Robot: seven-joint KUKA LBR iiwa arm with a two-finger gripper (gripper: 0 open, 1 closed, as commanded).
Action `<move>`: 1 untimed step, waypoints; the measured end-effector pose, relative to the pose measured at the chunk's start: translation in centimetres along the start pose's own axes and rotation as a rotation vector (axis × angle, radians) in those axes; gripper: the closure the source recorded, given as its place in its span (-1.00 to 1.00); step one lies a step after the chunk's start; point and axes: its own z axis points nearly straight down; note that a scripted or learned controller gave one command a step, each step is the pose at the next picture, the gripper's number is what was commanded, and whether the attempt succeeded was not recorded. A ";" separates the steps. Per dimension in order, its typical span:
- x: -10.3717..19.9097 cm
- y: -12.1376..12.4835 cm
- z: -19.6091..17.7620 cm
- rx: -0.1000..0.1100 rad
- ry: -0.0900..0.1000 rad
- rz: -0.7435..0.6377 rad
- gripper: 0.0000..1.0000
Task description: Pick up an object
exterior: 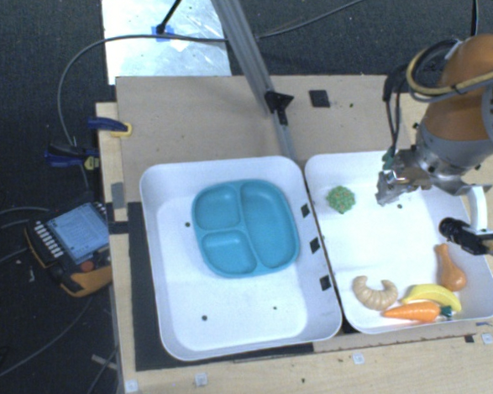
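The right white bin (376,250) holds a green broccoli floret (341,199) near its far left. Along its near edge lie a tan croissant (376,292), an orange carrot (414,311), a yellow banana (434,295) and a brown pear-shaped piece (450,268). My gripper (391,188) hangs over the far right part of this bin, to the right of the broccoli and apart from it. Nothing shows between its fingers.
The left white bin (179,323) carries a blue divided plate (245,226). A metal pole (249,57) slants across the bench behind the bins. Clamps (98,126) and a handheld controller (71,246) lie left of the bench.
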 end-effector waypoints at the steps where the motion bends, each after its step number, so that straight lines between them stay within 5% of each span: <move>1: 0.4 -0.2 -4.5 0.001 0.001 -0.005 1.00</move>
